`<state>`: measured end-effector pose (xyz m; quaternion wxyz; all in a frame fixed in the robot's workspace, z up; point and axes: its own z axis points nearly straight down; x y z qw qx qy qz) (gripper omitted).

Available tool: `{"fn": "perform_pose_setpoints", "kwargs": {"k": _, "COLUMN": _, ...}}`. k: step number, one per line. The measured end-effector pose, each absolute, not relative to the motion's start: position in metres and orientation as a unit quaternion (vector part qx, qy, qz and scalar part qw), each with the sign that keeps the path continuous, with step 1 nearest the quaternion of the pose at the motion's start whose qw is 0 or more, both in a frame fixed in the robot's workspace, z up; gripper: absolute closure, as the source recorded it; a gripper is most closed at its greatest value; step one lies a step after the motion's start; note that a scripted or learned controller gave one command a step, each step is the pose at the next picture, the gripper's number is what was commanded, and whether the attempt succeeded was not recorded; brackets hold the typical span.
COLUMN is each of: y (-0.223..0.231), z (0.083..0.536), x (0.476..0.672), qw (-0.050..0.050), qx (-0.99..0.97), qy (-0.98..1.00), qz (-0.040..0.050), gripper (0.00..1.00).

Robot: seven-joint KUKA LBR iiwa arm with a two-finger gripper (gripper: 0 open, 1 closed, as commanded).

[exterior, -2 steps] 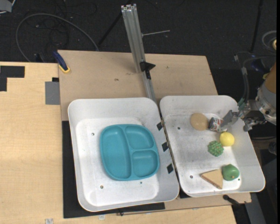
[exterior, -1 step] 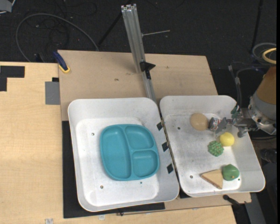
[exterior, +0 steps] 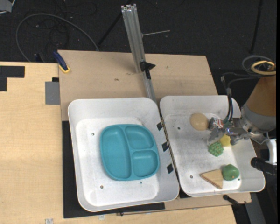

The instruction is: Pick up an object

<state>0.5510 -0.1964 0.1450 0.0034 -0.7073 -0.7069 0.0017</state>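
The right bin (exterior: 191, 171) holds a tan egg-shaped piece (exterior: 199, 122), a bumpy green piece (exterior: 216, 149), a small yellow piece (exterior: 225, 141), a round green piece (exterior: 230, 172) and a tan wedge (exterior: 213, 178). The gripper (exterior: 218, 130) is low in that bin, between the tan egg-shaped piece and the yellow piece, just above the bumpy green piece. The wrist hides whatever may lie between its fingers. The arm comes in from the right edge.
The left bin (exterior: 84, 125) carries a teal divided plate (exterior: 129, 151). A metal post (exterior: 135, 41) rises behind the bins. The arm's orange and grey body (exterior: 262, 104) stands over the right bin's right rim.
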Motion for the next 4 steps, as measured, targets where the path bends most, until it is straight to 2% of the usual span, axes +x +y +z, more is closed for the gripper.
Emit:
{"fn": "perform_pose_setpoints", "kwargs": {"k": 1, "y": -0.197, "z": 0.095, "x": 0.552, "qw": 0.000, "qx": -0.708, "qy": -0.706, "qz": -0.0002, "gripper": 0.00}}
{"fn": "perform_pose_setpoints", "kwargs": {"k": 2, "y": -0.197, "z": 0.106, "x": 0.552, "qw": 0.001, "qx": -0.708, "qy": -0.706, "qz": -0.0002, "gripper": 1.00}}
{"fn": "perform_pose_setpoints", "kwargs": {"k": 4, "y": -0.201, "z": 0.201, "x": 0.552, "qw": -0.001, "qx": -0.707, "qy": -0.707, "qz": -0.0004, "gripper": 1.00}}
